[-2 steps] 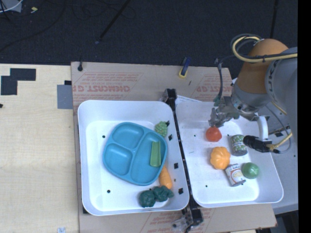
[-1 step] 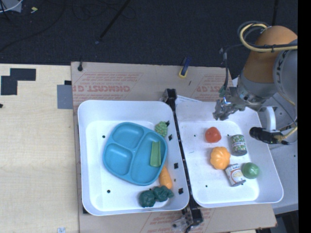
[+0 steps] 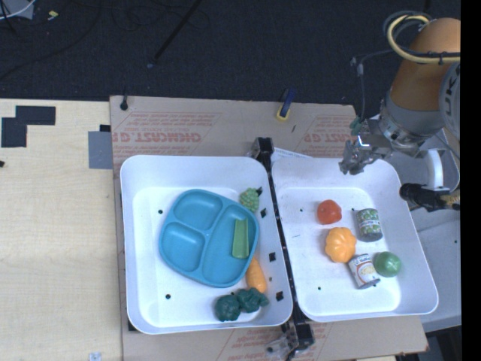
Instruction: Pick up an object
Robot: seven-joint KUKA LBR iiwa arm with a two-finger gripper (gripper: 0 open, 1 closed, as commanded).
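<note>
While the gripper (image 3: pixel 353 164) hangs over the right bin's (image 3: pixel 417 292) far rim — grip state unreadable — that bin holds a tomato (image 3: pixel 328 212), an orange pepper (image 3: pixel 340 244), two cans and a green ball (image 3: pixel 388 263).

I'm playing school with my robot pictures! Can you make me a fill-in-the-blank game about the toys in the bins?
1. The blue tray lies in the ____ bin.
2. A green strip lies on the ____.
3. The tomato and the pumpkin are in the ____ bin.
4. The gripper hovers over the far ____ of the right bin.

Missing words: left; tray; right; rim
</note>
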